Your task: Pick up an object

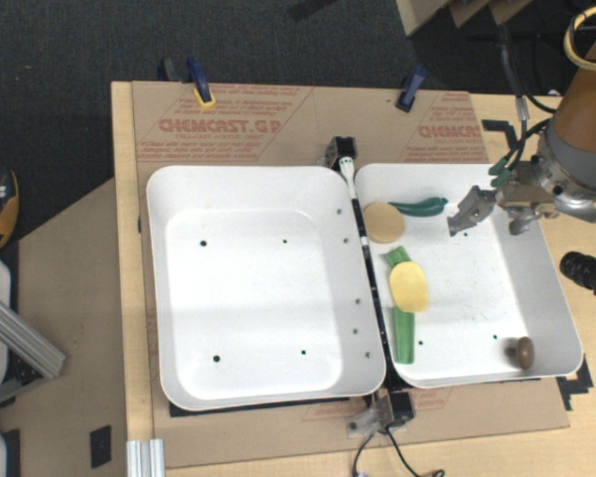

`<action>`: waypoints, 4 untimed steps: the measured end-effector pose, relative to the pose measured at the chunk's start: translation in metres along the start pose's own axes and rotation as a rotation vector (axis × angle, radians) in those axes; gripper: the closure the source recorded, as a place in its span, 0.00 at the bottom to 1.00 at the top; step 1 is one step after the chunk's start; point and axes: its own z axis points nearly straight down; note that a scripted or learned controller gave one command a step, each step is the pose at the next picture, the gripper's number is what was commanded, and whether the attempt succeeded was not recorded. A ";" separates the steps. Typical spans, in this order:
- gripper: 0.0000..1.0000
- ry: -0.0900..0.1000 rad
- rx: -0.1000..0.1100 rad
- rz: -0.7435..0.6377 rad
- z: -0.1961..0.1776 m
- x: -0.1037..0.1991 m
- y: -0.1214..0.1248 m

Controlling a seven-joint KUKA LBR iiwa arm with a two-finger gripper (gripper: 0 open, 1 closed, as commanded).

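Right bin (546, 296) with teal piece (420, 206), tan disc (383, 222), yellow disc (409, 287), green stick (402, 328); hand (495, 211) seemingly released above

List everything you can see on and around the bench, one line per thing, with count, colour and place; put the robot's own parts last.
Shallow white plastic bins: 2, white, side by side on the bench; left bin, right bin.
Round tan disc: 1, tan, right bin, near its far left corner.
Curved teal piece: 1, teal, right bin, far side, beside the tan disc.
Long green stick: 1, green, right bin, along its left wall.
Round yellow piece: 1, yellow, lying on the green stick.
Small brown lump: 1, brown, right bin, near right corner.
Clamps: 2, blue, far edge of the board.
Gripper: 1, grey, over the right bin's far right part.
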 end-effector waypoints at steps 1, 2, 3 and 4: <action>0.00 0.002 -0.004 -0.009 -0.044 0.084 -0.029; 0.00 0.001 0.013 0.006 0.098 0.038 -0.052; 1.00 0.000 -0.002 0.002 0.081 0.040 -0.048; 1.00 0.003 -0.011 -0.011 -0.022 0.134 -0.039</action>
